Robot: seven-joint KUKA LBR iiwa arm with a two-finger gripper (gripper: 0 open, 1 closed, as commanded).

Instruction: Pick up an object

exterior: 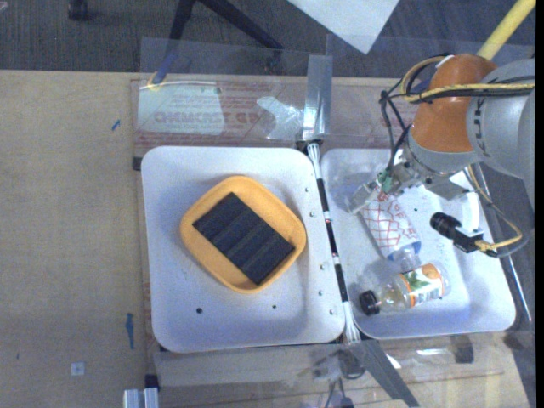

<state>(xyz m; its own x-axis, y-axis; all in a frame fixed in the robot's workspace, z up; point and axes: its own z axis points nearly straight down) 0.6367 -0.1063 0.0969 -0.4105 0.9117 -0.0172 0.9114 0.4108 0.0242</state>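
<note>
Gripper (pixel 380 187): low in right bin (pixel 493 308), touching the red-patterned packet (pixel 389 224); grip state unclear.
Bottle (pixel 406 289): lying near the front.
Left bin (pixel 170 313): 1 yellow tray (pixel 242 232).

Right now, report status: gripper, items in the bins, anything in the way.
Gripper low in right bin, at red-patterned packet. Nothing seen gripped. Bottle lies beside packet. Yellow tray sits in left bin.

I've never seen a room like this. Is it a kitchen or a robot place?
Most likely a robot lab or workshop, not a kitchen. A grey and orange robot arm reaches over two white bins on a bench, one holding a small bottle, and an office chair base stands on carpet behind.
</note>
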